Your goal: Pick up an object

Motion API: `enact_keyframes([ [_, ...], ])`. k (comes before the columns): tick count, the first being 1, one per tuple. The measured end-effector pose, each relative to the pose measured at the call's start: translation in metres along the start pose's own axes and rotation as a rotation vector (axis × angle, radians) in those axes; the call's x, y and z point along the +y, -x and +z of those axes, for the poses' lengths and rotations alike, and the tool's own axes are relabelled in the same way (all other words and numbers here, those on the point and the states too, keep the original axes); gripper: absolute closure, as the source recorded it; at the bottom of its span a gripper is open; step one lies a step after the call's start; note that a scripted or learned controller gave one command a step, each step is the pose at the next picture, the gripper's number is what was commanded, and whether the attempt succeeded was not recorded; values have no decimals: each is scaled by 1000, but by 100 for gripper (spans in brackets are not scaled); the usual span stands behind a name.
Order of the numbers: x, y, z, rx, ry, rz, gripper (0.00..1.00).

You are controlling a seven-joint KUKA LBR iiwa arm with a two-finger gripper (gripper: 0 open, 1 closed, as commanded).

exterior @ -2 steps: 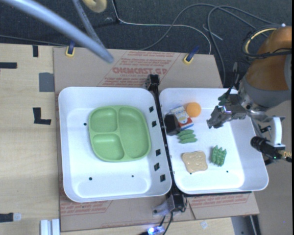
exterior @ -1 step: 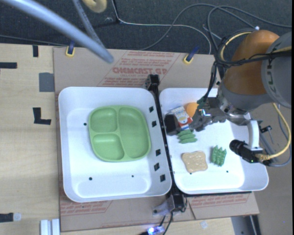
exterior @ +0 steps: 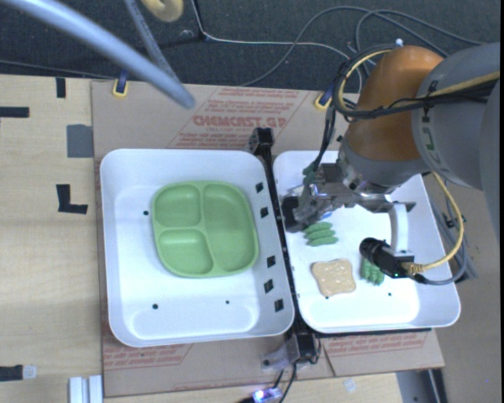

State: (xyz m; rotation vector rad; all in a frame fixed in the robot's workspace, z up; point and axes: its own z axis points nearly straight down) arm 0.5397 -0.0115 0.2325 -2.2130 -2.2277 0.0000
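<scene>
Green pea pod (exterior: 321,234) lies in the right bin (exterior: 428,309), upper-left part of its floor, just right of the divider between the bins. It sits directly below the gripper (exterior: 307,208), very near it or touching; contact cannot be made out.

Gripper is low over the bin's left side, dark and cluttered with cables. Whether it is spread or closed cannot be told from this angle, and nothing is visibly held in it.

Below the pod, toward the lower middle of the same bin: a tan toast slice (exterior: 333,277), lying flat, apart from the pod. Just right of the toast, a second small green item (exterior: 372,270), partly behind a black fitting with a yellow cable; its kind is unclear.

Arm (exterior: 420,116) enters from the right of the frame, orange band showing at upper right, over the bin's upper half.

Left bin (exterior: 122,225), centre-left of frame: a light green divided plate (exterior: 206,227) with three compartments, lying flat in the middle.

Both bins rest on a brown cardboard sheet (exterior: 235,116) with red print.
</scene>
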Motion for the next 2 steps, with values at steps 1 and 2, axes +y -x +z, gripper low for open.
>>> enact_keyframes([
  [1,-18,-51,9,-1,-3,3,100],
  [2,-18,-100,18,-2,-2,2,100],
])
